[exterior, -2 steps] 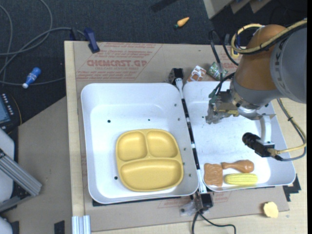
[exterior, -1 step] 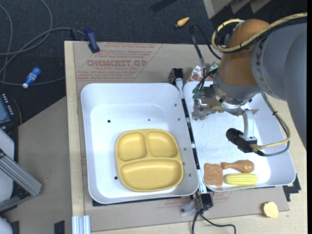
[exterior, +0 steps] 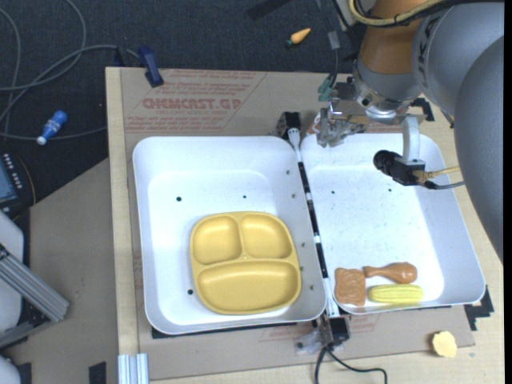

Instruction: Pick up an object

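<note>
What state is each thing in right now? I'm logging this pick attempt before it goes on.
Yellow tray: upright in the left bin, its three compartments bare.
Drumstick: lying flat at the right bin's near edge.
Corn cob: lying flat, just in front of the drumstick.
Brown piece: lying flat, left of the corn cob.
Pincer: above the right bin's far left corner, holding nothing that can be seen.

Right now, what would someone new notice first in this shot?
Probably the yellow divided plate, lying flat in the left bin. Next, the little cluster of toy food in the right bin's near corner: a drumstick, a corn cob and a brown piece. The gripper hangs over that bin's far edge.
</note>
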You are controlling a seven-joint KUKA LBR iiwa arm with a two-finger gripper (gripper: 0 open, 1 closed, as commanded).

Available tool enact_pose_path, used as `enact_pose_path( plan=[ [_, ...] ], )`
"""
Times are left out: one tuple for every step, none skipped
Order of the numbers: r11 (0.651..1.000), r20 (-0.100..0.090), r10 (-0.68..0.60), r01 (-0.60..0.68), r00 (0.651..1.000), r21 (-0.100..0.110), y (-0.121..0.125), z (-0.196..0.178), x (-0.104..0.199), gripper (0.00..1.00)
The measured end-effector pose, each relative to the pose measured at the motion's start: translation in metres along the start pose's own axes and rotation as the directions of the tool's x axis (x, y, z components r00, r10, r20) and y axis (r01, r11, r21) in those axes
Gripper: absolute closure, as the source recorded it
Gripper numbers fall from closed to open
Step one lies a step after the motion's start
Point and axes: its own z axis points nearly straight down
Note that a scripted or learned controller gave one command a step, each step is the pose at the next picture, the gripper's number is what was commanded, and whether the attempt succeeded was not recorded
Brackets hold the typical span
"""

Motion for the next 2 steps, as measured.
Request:
enact_pose_path(
  plan=[
    [1.0, -0.004, 0.005, -0.005, 1.0, 0.021, -0.107, 0.021, 0.018, 1.0],
    [1.0, 0.0, 0.005, -0.005, 1.0, 0.006, -0.08, -0.009, 0.003, 1.0]
  ],
)
